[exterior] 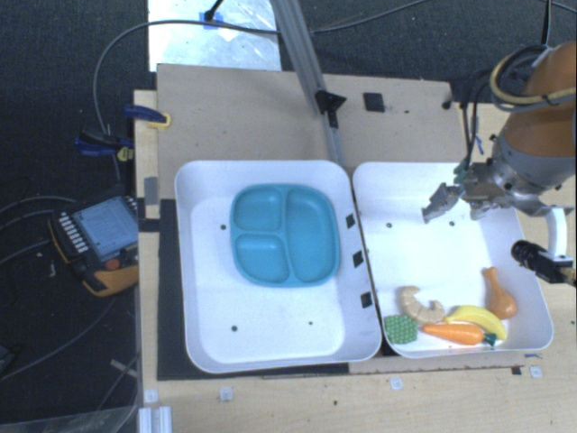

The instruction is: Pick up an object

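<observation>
Nearest the lens, toy food crowds the right bin's (379, 242) front corner: carrot (453, 334), banana (478, 317), a beige piece (419, 305), a green piece (401, 329), a drumstick (499, 294) just behind. All touch or nearly touch.

Risk, as I judge it: the pile hugs the bin wall, so a descent may clip the rim or nudge neighbours and close on nothing.

Gripper (444, 206) hovers over bare bin floor, well apart from the pile, carrying nothing; jaw spread cannot be told.

Blue plate (285, 235) sits in the left bin (203, 269).

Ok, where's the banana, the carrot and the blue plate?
banana (478, 317): camera view, middle of its yellow curve.
carrot (453, 334): camera view, middle of its orange body.
blue plate (285, 266): camera view, ridge between its compartments.
</observation>
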Available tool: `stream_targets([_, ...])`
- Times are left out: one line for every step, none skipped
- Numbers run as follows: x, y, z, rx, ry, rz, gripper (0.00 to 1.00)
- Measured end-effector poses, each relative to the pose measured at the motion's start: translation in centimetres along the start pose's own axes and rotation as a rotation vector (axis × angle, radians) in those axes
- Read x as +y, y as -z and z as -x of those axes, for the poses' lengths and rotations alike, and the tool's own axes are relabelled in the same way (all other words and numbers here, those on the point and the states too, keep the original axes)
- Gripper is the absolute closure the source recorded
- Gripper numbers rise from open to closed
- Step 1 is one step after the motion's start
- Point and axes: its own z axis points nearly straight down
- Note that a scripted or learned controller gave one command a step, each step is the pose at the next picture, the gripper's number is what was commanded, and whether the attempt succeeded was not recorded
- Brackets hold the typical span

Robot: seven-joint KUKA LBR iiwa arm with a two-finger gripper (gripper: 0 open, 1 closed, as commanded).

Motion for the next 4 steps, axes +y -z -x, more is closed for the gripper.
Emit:
stream_targets([0.1, -6.2, 0.1, 0.0, -0.003, -0.004, 0.0])
stream_targets([0.2, -10.4, 0.0, 0.0, -0.003, -0.003, 0.0])
stream_targets([0.4, -14.2, 0.0, -0.001, -0.004, 0.001, 0.0])
stream_targets([0.6, -12.8, 0.0, -0.002, -0.003, 0.009, 1.0])
